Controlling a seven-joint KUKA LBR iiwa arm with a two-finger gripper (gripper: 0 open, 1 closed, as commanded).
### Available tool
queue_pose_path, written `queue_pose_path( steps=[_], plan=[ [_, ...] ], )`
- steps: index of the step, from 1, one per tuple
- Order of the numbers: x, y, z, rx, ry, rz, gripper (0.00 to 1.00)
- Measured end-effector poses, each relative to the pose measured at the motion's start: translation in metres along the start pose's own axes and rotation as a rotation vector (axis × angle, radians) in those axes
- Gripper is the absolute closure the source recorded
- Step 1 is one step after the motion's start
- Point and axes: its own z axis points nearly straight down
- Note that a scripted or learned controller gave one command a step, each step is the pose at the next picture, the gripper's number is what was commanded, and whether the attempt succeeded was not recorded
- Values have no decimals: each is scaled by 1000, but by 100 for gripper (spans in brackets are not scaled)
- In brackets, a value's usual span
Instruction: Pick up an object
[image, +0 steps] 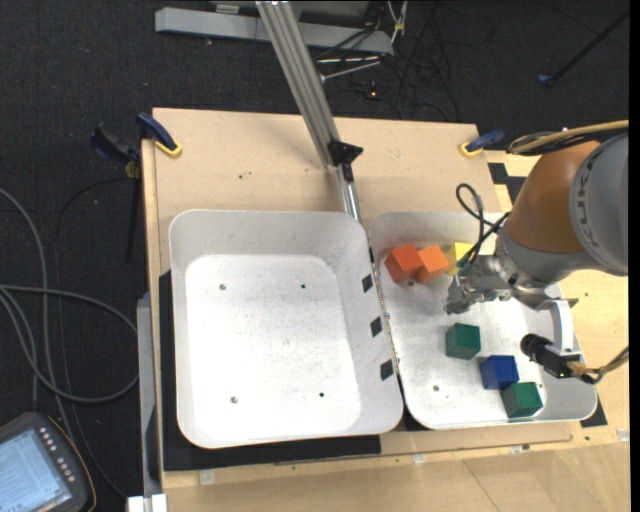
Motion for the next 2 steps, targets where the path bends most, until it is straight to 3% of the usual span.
queue_pose_path(
  steps=[1, 2],
  plan=[
    [-7, -5, -48, -2, -1, 1, 100],
    [-9, 5, -96, -3, -1, -4, 100]
  ],
)
